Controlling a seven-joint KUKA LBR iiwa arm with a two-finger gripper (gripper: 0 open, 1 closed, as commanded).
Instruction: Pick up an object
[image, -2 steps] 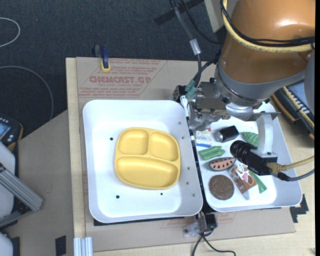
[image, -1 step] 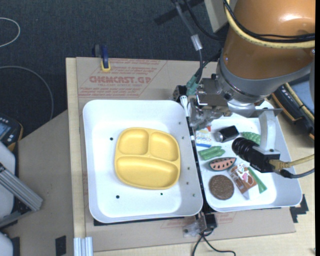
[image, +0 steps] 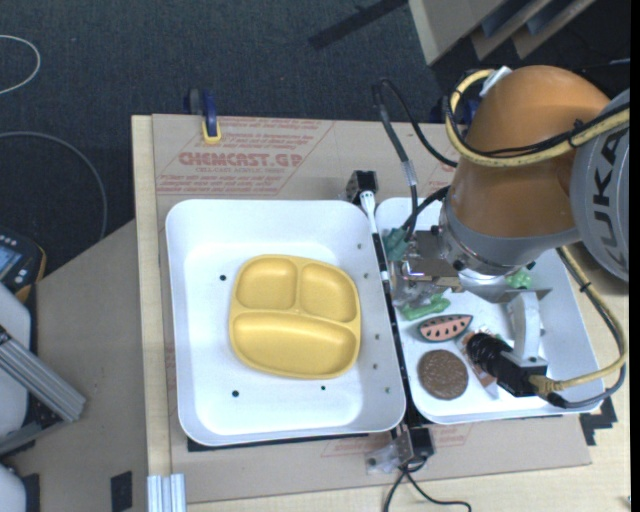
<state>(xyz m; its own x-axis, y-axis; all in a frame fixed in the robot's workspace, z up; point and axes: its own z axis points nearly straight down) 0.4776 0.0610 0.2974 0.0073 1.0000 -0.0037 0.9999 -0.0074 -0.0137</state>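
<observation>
A yellow three-part plate (image: 295, 315) lies in the left bin (image: 200, 250). In the right bin (image: 570, 400) lie a watermelon slice toy (image: 445, 327), a brown round cookie (image: 442, 372), a dark brush-like object (image: 500, 365) and a whitish piece (image: 525, 325). A green item (image: 398, 243) peeks out near the bin's left wall. My gripper (image: 418, 285) hangs under the orange wrist, low over the right bin's left side, just above the watermelon slice. The arm hides much of the bin's back.
A cardboard sheet (image: 250, 150) lies under both bins, with a blue-yellow clamp (image: 209, 115) at its back edge. Cables (image: 400, 150) run along the divider between the bins. A yellow-black hose (image: 575, 385) curves over the right bin's front corner.
</observation>
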